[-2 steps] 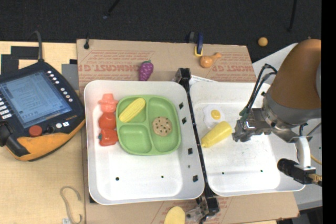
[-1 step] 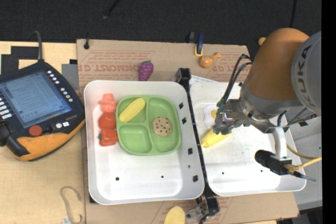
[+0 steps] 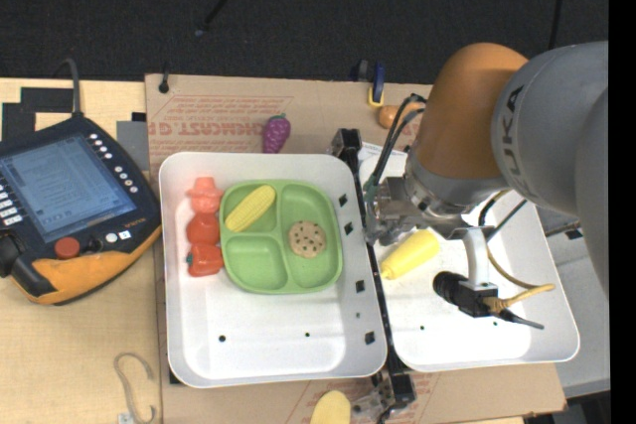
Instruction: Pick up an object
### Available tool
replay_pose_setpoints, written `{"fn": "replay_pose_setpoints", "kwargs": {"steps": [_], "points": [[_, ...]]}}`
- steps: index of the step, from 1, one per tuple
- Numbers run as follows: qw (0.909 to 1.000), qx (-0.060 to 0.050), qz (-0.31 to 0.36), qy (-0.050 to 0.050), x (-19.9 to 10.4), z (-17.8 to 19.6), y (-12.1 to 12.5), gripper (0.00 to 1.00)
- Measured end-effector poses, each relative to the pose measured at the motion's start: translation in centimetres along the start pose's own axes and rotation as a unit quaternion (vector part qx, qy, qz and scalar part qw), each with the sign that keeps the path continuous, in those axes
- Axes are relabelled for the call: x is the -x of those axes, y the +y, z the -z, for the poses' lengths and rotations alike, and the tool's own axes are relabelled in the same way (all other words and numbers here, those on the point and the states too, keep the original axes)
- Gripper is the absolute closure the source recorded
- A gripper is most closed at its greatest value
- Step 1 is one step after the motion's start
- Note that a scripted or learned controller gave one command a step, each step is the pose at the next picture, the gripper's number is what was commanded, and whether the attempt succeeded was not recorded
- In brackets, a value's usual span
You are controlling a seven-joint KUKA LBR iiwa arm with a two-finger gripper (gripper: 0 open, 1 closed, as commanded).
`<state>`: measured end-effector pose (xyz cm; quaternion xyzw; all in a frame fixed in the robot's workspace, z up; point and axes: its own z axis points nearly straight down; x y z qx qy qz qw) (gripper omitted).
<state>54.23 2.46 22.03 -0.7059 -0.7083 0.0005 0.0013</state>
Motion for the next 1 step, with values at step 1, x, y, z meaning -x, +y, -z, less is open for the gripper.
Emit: {"fn": "replay_pose_setpoints", "kwargs": {"steps": [1], "points": [[1.0, 0.001, -0.001, 0.0, -3.23, 1.67, 2.02, 1.0]]}}
